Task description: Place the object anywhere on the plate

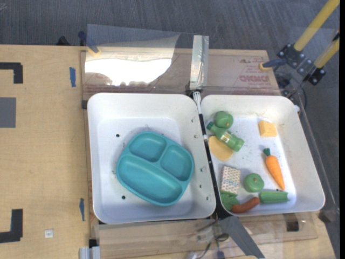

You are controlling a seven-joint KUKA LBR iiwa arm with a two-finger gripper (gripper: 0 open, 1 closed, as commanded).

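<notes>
Plate [155, 169]: smooth teal, three compartments.

Plate [155, 168] open from above w/ bare floor round it in left bin [102, 144]; right bin [302, 161] crowded w/ toys, gaps narrow.

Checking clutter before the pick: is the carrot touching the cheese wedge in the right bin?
Apart. The camera view shows bare white bin floor between the carrot and the cheese wedge above it.
</notes>
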